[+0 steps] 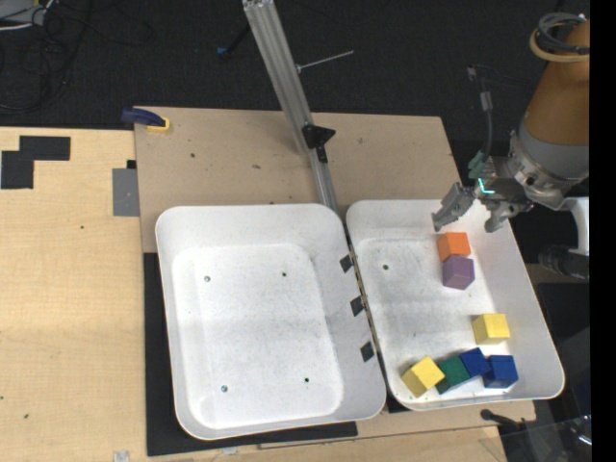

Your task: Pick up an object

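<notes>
In the right bin [404,296] lie an orange cube [454,245] and, just below it, a purple cube [459,272]. Further down sits a yellow cube [492,328]. At the bin's near edge a second yellow cube [422,375], a green block [452,373] and two blue cubes [488,366] cluster together. My gripper [473,213] hangs over the bin's far right part, just above the orange cube. Its two fingers are spread apart with nothing between them.
The left bin [192,258] stands beside the right one. A slanted metal rail [289,94] rises from behind the gap between the bins. The arm's orange band [563,94] stands at the right edge. Small black clips [354,304] line the bins' shared edge.
</notes>
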`<action>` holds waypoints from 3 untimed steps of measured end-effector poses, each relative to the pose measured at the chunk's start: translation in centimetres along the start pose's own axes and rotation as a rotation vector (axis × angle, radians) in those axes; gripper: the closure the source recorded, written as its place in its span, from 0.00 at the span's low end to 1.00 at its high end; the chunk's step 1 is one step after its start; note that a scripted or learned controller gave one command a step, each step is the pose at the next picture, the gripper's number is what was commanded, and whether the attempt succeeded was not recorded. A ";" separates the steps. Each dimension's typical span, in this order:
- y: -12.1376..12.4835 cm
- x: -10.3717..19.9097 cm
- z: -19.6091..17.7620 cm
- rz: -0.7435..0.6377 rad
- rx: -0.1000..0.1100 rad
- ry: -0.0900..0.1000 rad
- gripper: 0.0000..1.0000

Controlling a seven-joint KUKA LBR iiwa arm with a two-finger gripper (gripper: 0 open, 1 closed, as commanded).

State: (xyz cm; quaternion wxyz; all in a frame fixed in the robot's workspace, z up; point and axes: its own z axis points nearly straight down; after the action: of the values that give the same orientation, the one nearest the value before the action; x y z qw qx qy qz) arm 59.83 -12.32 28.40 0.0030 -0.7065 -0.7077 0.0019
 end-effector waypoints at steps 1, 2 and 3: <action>0.1 -0.1 -0.2 0.001 -0.004 -0.001 0.00; 0.3 0.2 6.2 0.002 0.003 0.000 0.00; 1.0 -0.3 11.9 0.003 0.002 0.000 0.00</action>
State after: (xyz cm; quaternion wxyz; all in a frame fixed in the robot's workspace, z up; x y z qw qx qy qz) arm 60.78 -12.59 16.45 0.0038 -0.7077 -0.7065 0.0028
